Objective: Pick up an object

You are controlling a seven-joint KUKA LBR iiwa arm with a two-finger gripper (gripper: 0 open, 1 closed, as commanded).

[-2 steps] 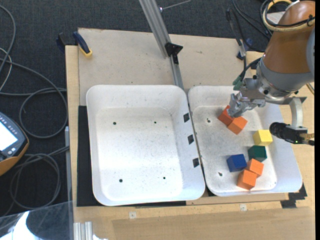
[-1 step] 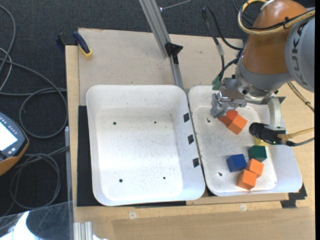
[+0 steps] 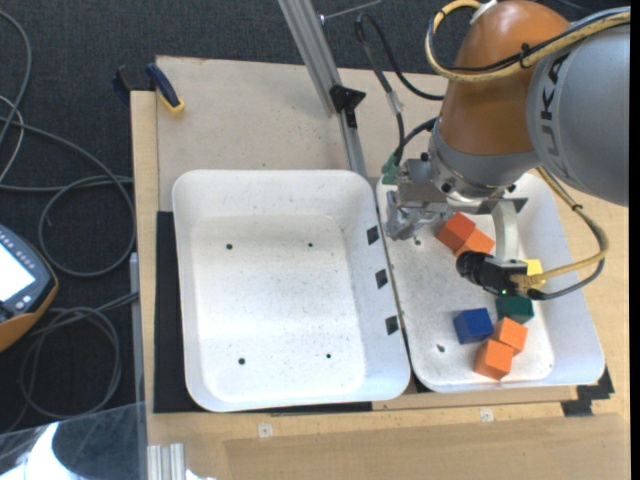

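In the right bin (image 3: 570,353), small orange blocks (image 3: 497,348) flank a blue cube (image 3: 473,325); the claw's (image 3: 405,223) state I cannot tell.

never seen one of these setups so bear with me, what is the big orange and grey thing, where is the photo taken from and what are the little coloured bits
The big orange and grey thing is a robot arm. It reaches in from the right, and at its tip is a two-finger metal gripper for picking things up. The one photo comes from a fixed camera above the wooden bench, looking down at a slant. Two shallow white plastic bins sit side by side on the bench. The left bin has small dark specks on its floor. The right bin holds small toy blocks: an orange block near the gripper, a blue cube, a dark green block, and two more orange blocks at the front. I cannot see anything held between the gripper's fingers.
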